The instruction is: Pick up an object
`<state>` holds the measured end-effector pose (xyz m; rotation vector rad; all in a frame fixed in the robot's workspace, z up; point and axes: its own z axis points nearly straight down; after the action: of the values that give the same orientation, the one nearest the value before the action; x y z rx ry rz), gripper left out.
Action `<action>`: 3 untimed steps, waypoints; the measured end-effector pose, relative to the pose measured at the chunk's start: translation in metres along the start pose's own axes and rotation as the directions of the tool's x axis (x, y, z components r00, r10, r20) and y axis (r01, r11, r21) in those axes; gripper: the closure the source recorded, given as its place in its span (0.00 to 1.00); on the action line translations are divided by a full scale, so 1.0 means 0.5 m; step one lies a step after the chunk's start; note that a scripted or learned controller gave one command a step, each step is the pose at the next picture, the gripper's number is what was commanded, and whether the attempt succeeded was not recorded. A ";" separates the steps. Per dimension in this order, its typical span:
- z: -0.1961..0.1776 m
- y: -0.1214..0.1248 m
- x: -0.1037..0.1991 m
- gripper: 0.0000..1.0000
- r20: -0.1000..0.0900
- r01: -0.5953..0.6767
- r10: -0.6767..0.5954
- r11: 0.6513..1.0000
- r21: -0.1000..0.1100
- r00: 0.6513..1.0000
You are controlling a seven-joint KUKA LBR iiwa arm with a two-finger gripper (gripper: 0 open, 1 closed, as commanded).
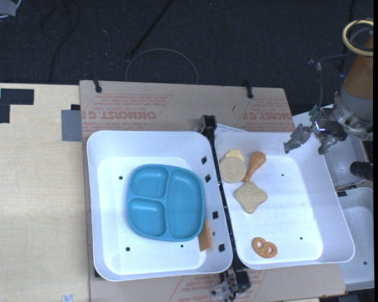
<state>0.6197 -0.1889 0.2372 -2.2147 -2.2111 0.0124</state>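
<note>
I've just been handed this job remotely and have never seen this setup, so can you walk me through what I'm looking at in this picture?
This is one camera fixed above a bench, looking down at a slant. The machine is a robot arm coming in from the right side of the picture; its gripper, the two-fingered part that grabs things, hangs above the upper right corner of the right bin, with nothing between its fingers. Its fingers are spread apart.

Two shallow white bins sit side by side on cardboard. The left bin holds a blue divided plate and a thin brown stick at the plate's lower right edge. The right bin holds toy food: a round pale piece, a drumstick, a slice of bread and a pretzel. Nothing has been picked up yet.
</note>
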 end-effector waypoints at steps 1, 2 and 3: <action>-0.015 0.005 0.000 0.00 0.003 0.002 -0.002 1.000 -0.013 1.000; 0.114 0.003 -0.002 0.00 0.001 0.002 -0.002 1.000 -0.006 1.000; 0.236 -0.003 0.016 0.00 0.000 0.004 -0.004 1.000 -0.006 1.000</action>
<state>0.6167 -0.1807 0.1192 -2.2134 -2.2181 0.0064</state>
